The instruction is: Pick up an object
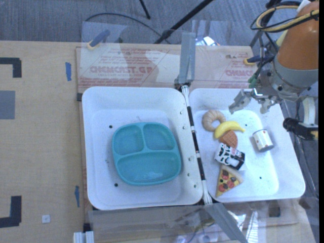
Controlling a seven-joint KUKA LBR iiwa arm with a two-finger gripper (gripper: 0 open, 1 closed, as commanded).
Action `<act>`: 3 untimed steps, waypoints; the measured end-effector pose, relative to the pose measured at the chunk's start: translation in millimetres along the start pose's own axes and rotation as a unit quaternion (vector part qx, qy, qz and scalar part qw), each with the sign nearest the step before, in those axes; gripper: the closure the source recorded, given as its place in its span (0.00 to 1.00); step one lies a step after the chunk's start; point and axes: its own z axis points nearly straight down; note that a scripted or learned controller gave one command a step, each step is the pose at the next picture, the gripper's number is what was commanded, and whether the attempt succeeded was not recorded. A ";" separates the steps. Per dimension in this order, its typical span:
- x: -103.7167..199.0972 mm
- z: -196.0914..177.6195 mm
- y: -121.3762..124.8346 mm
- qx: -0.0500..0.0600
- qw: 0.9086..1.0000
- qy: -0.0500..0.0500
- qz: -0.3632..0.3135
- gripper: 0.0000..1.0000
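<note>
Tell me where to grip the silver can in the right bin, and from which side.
Grip the silver can across its round body, coming straight down. It lies on its side, apart from the other items, so both curved flanks look free. The gripper hovers above the bin's far edge.

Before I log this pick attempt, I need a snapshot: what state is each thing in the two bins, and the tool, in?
teal plate: flat, upright, in the left bin, compartments bare.
pretzel: lying flat, right bin.
banana: lying, touching the pretzel.
black-and-white carton: lying on its side.
pizza slice: lying flat.
silver can: on its side, apart from the others.
tool: open, above the right bin's far edge, holding nothing.
</note>
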 end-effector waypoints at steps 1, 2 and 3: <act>-6.5 135.8 -0.3 -0.001 0.999 0.000 -0.034 0.00; -8.2 125.0 0.5 -0.003 0.999 0.000 -0.032 1.00; -8.3 125.1 0.4 -0.002 0.999 0.000 -0.032 0.00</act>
